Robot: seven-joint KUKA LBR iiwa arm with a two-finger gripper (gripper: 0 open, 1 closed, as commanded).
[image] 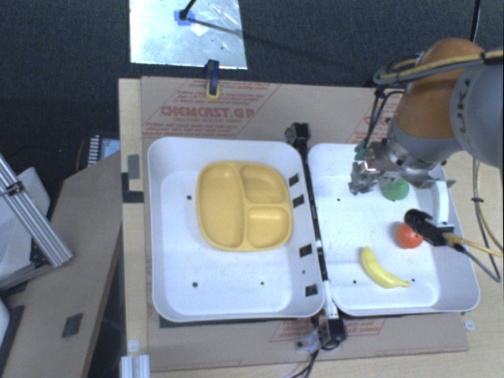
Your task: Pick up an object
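Camera view had the jaws (364,181) low in the right bin (340,294) beside a green object (394,188); I cannot tell their state.

two shallow white bins side by side on the table (134,290). in the left bin (169,290), a yellow divided plate (242,205), lying flat near the middle. in the right bin (457,294), a banana (383,269) toward the near edge, a red-orange ball (409,235) just beyond it, a green object (394,187) at the far side. tool (361,181) low over the right bin, just beside the green object, grey arm (441,93) above.
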